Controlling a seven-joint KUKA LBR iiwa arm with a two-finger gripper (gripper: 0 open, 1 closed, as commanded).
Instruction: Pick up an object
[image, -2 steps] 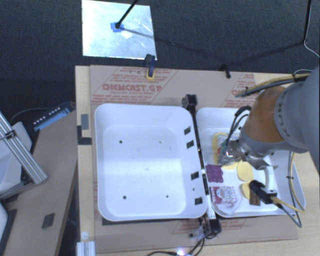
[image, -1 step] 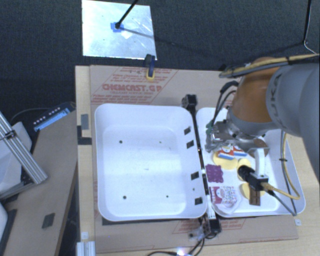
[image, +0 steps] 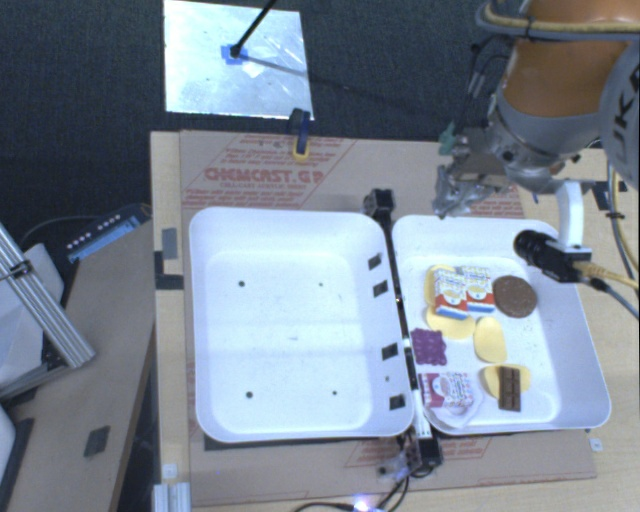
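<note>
Your grey arm with the orange band (image: 560, 60) reaches in from the far right, and its two-finger gripper (image: 452, 205) hangs at the far rim of the right-hand shallow white bin (image: 580, 330). Whether the end effector is released or clenched cannot be told: it is blurred and seen from above. Nothing shows in its grasp.

All candidate objects lie in the right bin, nearer than the gripper and apart from it:
- a yellow-and-white printed carton with red and blue marks (image: 461, 288), near the bin's middle;
- a brown round cookie-like disc (image: 514, 296), just right of the carton;
- a pale yellow oval piece (image: 489, 339), nearer than the disc;
- a purple rough-edged lump (image: 429, 346), beside the divider between the bins;
- a white round-edged packet with red print (image: 447, 391), at the near left corner;
- a dark brown chocolate-like bar on a yellow piece (image: 508, 386), right of the packet.

The left-hand shallow white bin (image: 290, 320) sits alongside, both on a brown printed cardboard sheet (image: 265, 170).
</note>
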